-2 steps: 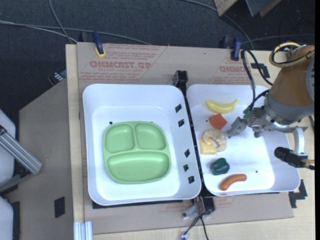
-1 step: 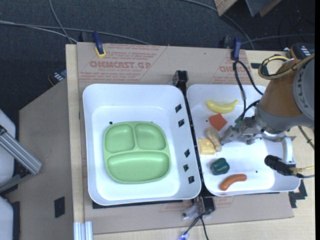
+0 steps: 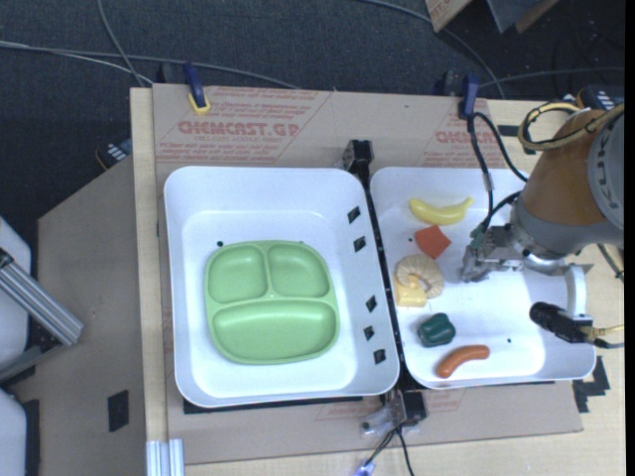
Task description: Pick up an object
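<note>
Two white bins sit side by side on the bench. In the left bin (image 3: 189, 226) we see a green tray (image 3: 271, 300) with three compartments, lying flat near the middle. The right bin (image 3: 516, 350) holds five small things along its left side: a yellow banana (image 3: 441, 209) at the top, an orange block (image 3: 432, 241) just below it, a cream pastry (image 3: 419, 278) under that, a dark green piece (image 3: 435, 329) lower still, and an orange sausage (image 3: 461, 360) near the bottom rim. They lie apart from one another, though the block and the pastry are close.

The arm (image 3: 566, 191) reaches in from the right, and its gripper (image 3: 483, 262) hangs low over the right bin, just right of the block and pastry. We cannot tell whether it is spread or pressed together, and we see nothing between its tips.
</note>
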### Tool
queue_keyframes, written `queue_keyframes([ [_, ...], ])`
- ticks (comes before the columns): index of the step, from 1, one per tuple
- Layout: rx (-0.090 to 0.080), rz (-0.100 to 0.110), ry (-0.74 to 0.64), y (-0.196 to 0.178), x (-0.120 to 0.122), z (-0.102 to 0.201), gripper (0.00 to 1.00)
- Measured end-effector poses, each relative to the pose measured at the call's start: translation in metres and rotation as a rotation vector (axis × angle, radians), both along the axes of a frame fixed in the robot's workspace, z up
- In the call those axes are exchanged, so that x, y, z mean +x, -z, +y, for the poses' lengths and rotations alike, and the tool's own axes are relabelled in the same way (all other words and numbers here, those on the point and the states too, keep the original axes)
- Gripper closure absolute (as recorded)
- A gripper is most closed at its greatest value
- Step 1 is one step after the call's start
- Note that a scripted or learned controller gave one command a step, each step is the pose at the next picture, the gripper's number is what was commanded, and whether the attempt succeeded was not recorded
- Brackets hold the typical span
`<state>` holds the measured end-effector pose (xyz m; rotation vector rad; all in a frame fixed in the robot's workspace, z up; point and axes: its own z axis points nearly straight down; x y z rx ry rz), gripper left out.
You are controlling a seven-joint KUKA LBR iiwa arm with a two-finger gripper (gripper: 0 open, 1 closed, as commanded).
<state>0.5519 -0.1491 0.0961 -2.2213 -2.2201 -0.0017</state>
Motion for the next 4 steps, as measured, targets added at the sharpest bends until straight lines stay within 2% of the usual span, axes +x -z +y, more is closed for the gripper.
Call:
queue_keyframes([
  [3,-0.003,-0.007,-0.002,-0.168,-0.009,-0.013,1.0],
  [4,0.002,0.003,-0.007,-0.152,-0.011,0.044,1.0],
])
